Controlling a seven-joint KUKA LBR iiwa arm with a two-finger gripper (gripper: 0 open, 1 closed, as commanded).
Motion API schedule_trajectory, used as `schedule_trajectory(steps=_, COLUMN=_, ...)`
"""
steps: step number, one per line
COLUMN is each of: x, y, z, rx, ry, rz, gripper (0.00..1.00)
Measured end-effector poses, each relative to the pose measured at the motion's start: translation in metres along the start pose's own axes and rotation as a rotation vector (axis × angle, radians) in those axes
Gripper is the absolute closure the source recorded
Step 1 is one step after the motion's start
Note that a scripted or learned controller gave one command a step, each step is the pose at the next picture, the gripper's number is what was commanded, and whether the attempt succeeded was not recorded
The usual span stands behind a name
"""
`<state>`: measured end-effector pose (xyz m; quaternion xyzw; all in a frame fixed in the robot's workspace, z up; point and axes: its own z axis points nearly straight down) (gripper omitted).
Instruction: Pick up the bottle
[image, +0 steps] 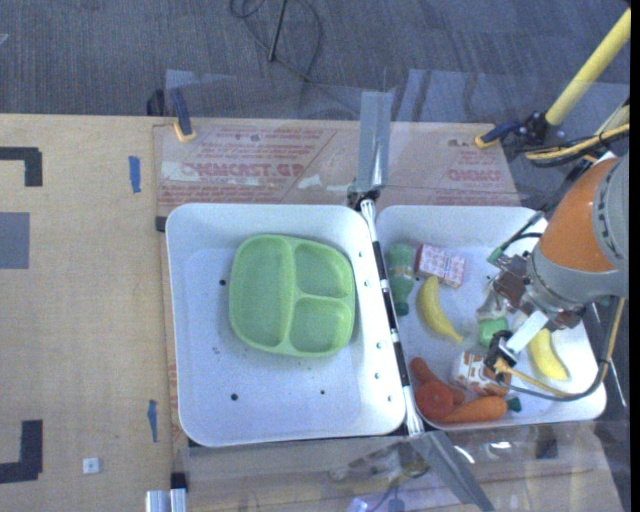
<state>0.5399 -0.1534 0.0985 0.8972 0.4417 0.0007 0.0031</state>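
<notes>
Where the right bin (592, 400) comes nearest you, one orange carrot (482, 408) lies along its front edge, touching a red piece (430, 388) that you cannot name with any certainty. Just behind them sits one small printed box (470, 368), and the arm (585, 240) reaches down over it from the right; whether the jaws are spread or pressed together you cannot tell, and nothing shows held in them.

You can count two bananas, one (547, 355) by the right wall under the arm, the other (437, 310) nearer the middle. A small green item (490, 330) lies between them, too blurred to identify.

Further back and to the left lies the one bottle (402, 275), green, set lengthwise close against the bin's left wall, well apart from the jaws. It is probably light plastic, fairly stiff but smooth and round, so it may roll or slip. Take it across the middle of its body, and mind the wall, which leaves little room on that side. One pink and white packet (441, 265) lies just beside it.

Of the two bins, the left bin (190, 300) holds one green plate (292, 295) with three compartments
</notes>
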Motion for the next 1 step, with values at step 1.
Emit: schedule_trajectory(steps=1, x=0.0322, y=0.0500, z=-0.1522, rx=0.008, ry=0.000, rz=0.124, gripper=1.00)
